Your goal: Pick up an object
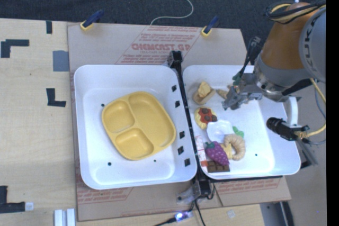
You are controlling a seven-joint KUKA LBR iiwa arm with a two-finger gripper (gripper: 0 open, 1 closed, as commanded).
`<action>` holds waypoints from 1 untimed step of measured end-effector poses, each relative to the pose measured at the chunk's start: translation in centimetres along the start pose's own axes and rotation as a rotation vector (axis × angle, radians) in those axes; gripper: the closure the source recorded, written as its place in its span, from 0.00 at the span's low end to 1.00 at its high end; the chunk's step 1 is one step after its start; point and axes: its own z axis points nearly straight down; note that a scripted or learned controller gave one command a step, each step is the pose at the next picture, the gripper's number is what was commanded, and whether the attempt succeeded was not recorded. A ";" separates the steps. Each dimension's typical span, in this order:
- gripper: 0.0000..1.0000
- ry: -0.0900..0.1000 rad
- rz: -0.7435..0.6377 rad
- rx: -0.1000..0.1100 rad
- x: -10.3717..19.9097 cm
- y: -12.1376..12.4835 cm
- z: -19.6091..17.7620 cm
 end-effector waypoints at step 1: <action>1.00 0.000 0.001 0.002 4.2 -4.0 0.2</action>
